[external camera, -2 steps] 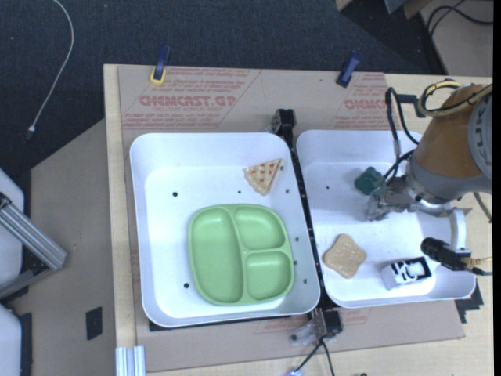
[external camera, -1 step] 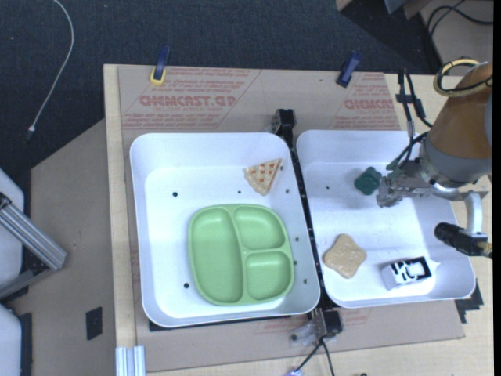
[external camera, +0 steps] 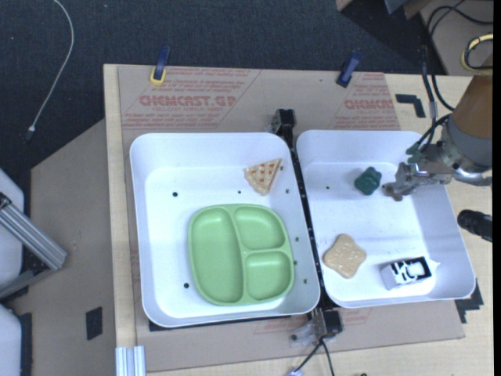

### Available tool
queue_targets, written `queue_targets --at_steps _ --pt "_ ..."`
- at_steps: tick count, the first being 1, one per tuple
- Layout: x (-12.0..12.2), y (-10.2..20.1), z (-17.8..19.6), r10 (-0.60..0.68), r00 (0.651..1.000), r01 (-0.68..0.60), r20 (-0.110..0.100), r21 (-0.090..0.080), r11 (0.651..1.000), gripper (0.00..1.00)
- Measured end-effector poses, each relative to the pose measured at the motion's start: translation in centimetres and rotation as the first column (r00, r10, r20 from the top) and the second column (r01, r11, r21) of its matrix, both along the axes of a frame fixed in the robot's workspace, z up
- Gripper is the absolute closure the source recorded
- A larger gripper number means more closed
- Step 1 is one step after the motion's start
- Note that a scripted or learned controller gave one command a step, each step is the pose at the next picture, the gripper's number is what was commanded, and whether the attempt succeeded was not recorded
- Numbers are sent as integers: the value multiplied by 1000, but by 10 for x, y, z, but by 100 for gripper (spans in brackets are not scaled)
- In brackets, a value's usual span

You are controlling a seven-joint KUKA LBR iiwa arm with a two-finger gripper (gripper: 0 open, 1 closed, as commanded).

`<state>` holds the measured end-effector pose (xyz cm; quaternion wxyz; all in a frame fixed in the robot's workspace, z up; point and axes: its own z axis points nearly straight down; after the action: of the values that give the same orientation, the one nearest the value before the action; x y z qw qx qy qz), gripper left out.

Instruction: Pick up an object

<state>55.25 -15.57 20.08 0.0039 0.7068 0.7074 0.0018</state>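
Note:
The right bin (external camera: pixel 438 218) holds a small dark green object (external camera: pixel 367 181) near its back, a tan toast-like piece (external camera: pixel 344 256) at its front left, and a white-and-black block (external camera: pixel 407 272) at its front right. My gripper (external camera: pixel 401 188) reaches in from the right and hangs low just to the right of the green object, a short gap apart from it. Nothing shows between the fingers. In the left bin (external camera: pixel 156 210) lie a green divided plate (external camera: pixel 239 253) and a tan waffle-patterned wedge (external camera: pixel 264 175) near the back right corner.
The two bins meet at a dark divider (external camera: pixel 300 210) with black clamps at the back and front. Blue clips (external camera: pixel 348 68) hold the cardboard sheet at the back. Cables and the arm's body crowd the right edge.

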Motion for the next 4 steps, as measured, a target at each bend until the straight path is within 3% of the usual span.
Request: queue_targets --at_steps 1,4 --pt "-2 -5 45 0 1000 0 -1 0 1000 100" --pt "64 154 29 6 1000 -6 -6 4 1000 100"
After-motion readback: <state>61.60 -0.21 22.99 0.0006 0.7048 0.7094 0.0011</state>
